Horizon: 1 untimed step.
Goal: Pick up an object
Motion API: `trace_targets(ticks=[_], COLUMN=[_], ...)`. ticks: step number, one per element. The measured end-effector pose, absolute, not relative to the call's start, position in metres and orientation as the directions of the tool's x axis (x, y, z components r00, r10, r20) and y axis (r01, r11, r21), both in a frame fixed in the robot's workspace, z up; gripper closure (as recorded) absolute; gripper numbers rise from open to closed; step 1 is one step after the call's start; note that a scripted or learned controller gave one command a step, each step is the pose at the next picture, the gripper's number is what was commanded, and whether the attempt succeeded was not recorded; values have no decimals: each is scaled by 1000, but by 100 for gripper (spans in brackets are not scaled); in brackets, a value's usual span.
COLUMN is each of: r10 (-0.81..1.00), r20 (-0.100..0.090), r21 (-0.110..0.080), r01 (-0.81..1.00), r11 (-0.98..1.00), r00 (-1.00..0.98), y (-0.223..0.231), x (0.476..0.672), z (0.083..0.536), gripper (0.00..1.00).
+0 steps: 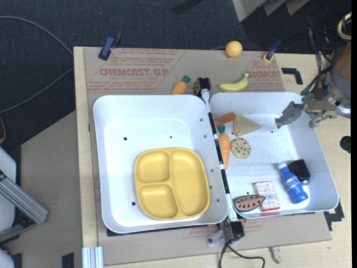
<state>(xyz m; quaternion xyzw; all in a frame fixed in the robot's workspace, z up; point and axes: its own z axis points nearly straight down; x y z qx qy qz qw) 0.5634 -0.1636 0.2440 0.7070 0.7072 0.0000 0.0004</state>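
Observation:
The right bin [326, 166] holds several small items: a carrot [223, 147], a round cookie [240, 147], a tan sandwich wedge [245, 125], an orange-red piece [225, 118], a blue bottle [293, 184] beside a black block [301, 169], a pink wafer pack [266, 194] and a watermelon slice [249, 202]. My gripper [299, 119] hangs over the bin's far right corner, open, with nothing between its fingers. It is well apart from the items, right of the sandwich wedge.
The left bin [111, 149] carries a yellow divided plate [171, 182]. Behind the bins on the board lie a banana [234, 84], an orange ball [234, 48] and a small orange toy [179, 86]. Blue clips [109, 45] hold the board's back edge.

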Motion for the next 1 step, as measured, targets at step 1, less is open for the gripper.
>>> trace_targets(ticks=[1], r10=[1000], r20=[-1], r21=[3], r01=[1000], r11=[2], r00=[-2], y=[-217], x=[561], z=[95], gripper=[0])
